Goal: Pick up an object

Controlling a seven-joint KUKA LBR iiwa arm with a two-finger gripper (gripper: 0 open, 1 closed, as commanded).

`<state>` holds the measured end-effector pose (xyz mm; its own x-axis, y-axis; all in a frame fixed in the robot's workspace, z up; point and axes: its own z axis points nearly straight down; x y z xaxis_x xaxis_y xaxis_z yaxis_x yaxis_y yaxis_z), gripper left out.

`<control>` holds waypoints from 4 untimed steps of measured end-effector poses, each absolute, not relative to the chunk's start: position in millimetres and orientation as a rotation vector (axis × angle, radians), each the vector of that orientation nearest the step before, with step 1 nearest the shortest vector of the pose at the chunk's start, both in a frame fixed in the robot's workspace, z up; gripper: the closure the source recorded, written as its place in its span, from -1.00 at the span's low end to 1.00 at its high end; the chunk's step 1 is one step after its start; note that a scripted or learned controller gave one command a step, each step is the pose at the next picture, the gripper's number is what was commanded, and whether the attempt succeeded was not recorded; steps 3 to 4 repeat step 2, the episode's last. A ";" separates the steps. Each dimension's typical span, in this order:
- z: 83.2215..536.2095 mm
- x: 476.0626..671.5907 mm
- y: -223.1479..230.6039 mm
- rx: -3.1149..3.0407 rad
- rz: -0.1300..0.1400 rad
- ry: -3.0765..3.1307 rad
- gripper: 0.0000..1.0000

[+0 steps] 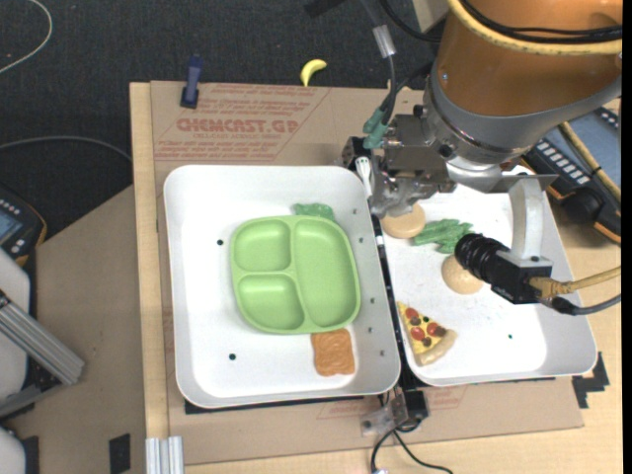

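Tan round biscuit [403, 225] logged in the far-left corner of the right bin [499, 339], just beneath the jaws, slightly nearward. No long axis. Jaw state cannot be told.

Left bin [197, 294]: green divided plate [294, 273] fills the middle, leafy green piece [314, 209] at its far edge, orange-brown slab [334, 352] by the bin's near edge; left strip and near-left corner open. Right bin [543, 349]: arm [523, 57] covers far half, pizza slice [427, 332] at near-left corner, tan disc [456, 279] mid-bin; near-right corner open.
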<state>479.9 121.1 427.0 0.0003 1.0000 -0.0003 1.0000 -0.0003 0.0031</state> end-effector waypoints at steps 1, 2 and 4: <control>507.0 479.7 149.8 2.214 0.017 2.222 1.00; 434.8 478.8 114.4 2.230 -0.013 2.218 1.00; 434.8 478.8 114.4 2.230 -0.013 2.218 1.00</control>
